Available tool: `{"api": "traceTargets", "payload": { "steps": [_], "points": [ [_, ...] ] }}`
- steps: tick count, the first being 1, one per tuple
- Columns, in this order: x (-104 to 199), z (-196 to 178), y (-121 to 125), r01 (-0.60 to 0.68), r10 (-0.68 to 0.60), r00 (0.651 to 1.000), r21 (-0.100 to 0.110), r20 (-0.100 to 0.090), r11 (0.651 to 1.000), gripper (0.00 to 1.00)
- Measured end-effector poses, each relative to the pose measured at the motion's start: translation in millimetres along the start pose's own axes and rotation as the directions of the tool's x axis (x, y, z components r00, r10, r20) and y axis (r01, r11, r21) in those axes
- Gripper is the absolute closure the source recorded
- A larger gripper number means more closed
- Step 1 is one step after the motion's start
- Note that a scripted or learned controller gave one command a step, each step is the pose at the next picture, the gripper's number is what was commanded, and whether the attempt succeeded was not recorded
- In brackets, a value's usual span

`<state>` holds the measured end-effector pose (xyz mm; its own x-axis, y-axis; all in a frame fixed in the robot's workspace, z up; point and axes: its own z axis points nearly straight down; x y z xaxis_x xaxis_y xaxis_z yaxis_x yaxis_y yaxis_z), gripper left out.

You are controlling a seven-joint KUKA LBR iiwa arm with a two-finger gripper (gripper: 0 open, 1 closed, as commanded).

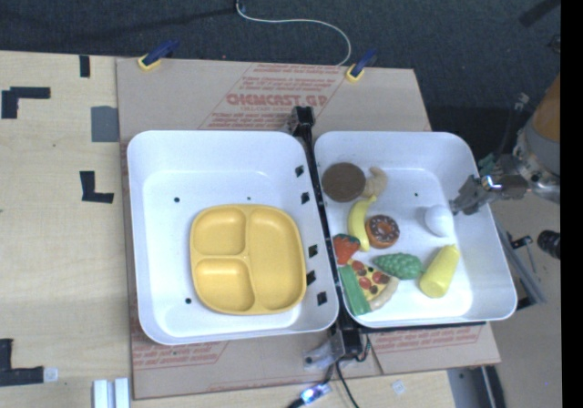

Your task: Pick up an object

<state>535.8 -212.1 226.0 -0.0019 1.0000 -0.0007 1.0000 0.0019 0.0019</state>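
Yellow plate (247,259): three compartments, lying flat in the left bin (155,160), slightly toward its near side.
Left bin: white, shallow, joined by black clips to its neighbour along the middle seam.
Right bin (487,306): white, holding all the toy food, mostly in its left and near part.
Brown disc (343,180): far-left corner of the right bin, touching a small tan piece (375,181) just to its right.
Banana (360,218): curved, below the disc, beside a chocolate donut (383,230).
Red piece (345,248): at the bin's left wall, above the pizza slice (373,281).
Green leafy item (399,264): between the pizza slice and a yellow corn-like piece (438,270).
White object (435,218): small, right of the donut, near the gripper.
Gripper (465,199): over the right bin's right rim, above the white object; whether its fingers are apart or together, I cannot tell.
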Motion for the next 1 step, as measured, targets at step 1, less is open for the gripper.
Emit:
{"api": "traceTargets", "payload": {
  "steps": [1],
  "points": [
    [57.1, -8.5, -4.1, 0.005, -0.005, 1.0, 0.003, -0.003, 1.0, 1.0]
  ]
}}
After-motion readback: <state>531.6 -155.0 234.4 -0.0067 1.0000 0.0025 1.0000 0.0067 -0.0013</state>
